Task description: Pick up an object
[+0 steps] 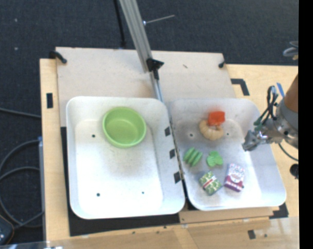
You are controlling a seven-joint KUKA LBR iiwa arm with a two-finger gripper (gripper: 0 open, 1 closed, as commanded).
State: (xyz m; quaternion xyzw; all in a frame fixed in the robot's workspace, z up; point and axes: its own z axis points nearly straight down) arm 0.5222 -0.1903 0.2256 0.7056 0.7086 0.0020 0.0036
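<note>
In the right bin (260,183) lie a tan lump (212,130) with an orange-red piece (216,118) on its far side, a ribbed green piece (193,156), a small green leaf-shaped piece (215,159), a green and red wrapped cube (210,182) and a purple and white packet (235,177). My gripper (251,140) hangs over the right side of this bin, right of the tan lump and above the packet. Nothing shows between its fingers.
The left bin (84,191) holds a light green bowl (124,127) near its far edge. A metal pole (137,30) slants down from the top and ends at the seam between the bins. The arm enters from the right edge.
</note>
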